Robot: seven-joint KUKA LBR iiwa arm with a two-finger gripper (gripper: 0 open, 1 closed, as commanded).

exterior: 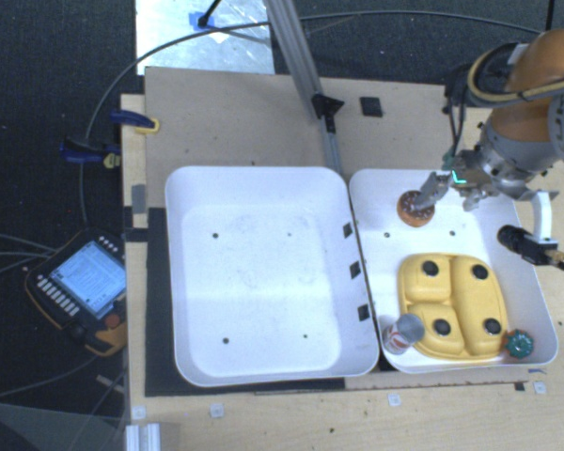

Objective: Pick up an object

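In the right bin (pixel 376 252), near its far wall, lies a small round brown object (pixel 415 210) with a pale rim. My gripper (pixel 432 192) hangs just above and to the right of it, its tip reaching the object's upper edge. A large yellow moulded piece (pixel 451 303) with black dots fills the bin's near half. A small grey and red cup-like item (pixel 401 333) rests at that piece's near left corner. A teal ball (pixel 519 345) sits at its near right corner.
The left bin (pixel 254 271) lies beside the right one, joined by black clips (pixel 354 269). A metal pole (pixel 296 45) slants over the bench's far side. A handheld pendant (pixel 83 282) and cables lie off the bench at the left.
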